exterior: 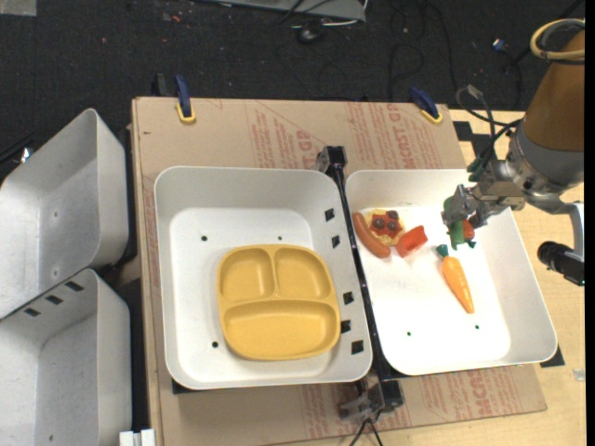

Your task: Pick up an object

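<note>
The right bin (521, 333) holds an orange toy carrot (457, 282) with a green top, a red-brown sausage (370, 235), a small pizza slice with dark toppings (386, 221) and a red piece (413, 240). My gripper (462, 229) hangs over the upper right part of this bin, just above the carrot's green end. Something small and red shows at its tip. The arm with its orange band (558, 91) comes in from the right.
The left bin (186, 203) holds a yellow divided plate (277, 301). Two more white bins (56, 203) lie off the bench at the left. A black divider (349, 249) runs between the two bins. Cables lie on the dark floor behind.
</note>
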Robot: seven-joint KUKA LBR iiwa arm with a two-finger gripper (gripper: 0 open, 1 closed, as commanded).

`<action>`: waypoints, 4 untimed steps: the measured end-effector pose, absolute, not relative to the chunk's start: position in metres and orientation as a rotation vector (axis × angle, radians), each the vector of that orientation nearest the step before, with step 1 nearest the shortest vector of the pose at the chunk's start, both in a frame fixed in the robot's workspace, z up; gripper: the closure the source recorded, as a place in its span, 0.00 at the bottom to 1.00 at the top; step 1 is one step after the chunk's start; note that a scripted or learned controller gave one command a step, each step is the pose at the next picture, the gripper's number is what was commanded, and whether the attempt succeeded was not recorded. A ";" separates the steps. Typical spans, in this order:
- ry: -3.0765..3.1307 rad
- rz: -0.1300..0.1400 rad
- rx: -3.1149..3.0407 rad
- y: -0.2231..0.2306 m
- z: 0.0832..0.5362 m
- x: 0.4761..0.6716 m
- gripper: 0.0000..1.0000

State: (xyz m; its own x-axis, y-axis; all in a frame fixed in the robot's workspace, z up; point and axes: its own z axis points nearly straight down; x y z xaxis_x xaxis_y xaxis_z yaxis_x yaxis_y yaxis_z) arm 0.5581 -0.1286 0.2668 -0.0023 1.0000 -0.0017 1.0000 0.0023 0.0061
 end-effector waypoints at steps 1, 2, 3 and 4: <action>2.230 0.001 2.214 -0.071 0.252 0.562 1.00; 2.232 -0.001 2.215 -0.018 0.237 0.567 1.00; 2.231 0.001 2.213 0.039 0.227 0.578 1.00; 2.229 0.001 2.214 0.089 0.220 0.589 1.00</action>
